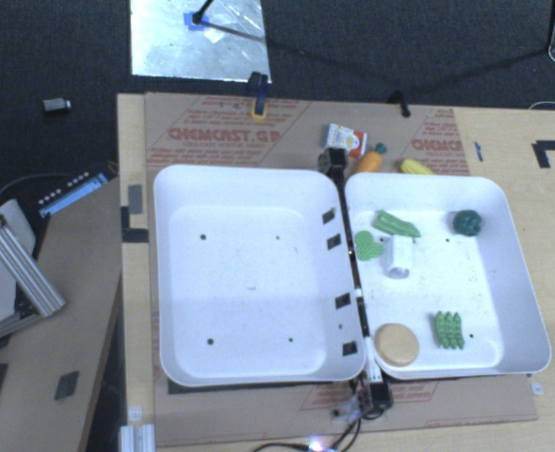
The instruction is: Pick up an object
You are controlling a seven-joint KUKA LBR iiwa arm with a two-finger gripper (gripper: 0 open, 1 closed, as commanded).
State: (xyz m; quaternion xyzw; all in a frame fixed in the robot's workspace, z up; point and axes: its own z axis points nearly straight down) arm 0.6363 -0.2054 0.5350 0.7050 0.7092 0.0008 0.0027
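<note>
Sitting near the right bin's (517, 281) front-left corner, the tan disc (397, 344) (likely light, stiff) suits an edge-to-edge pinch.

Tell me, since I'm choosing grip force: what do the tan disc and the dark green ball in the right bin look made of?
Tan disc: looks like smooth matte plastic or foam, evenly coloured. Dark green ball: bumpy surface, perhaps rubber or plastic. Neither is certain at this resolution.

Single fixed camera, mounted above the bench (503, 130), looking down at a slant; both white bins (169, 252) fully framed.
</note>
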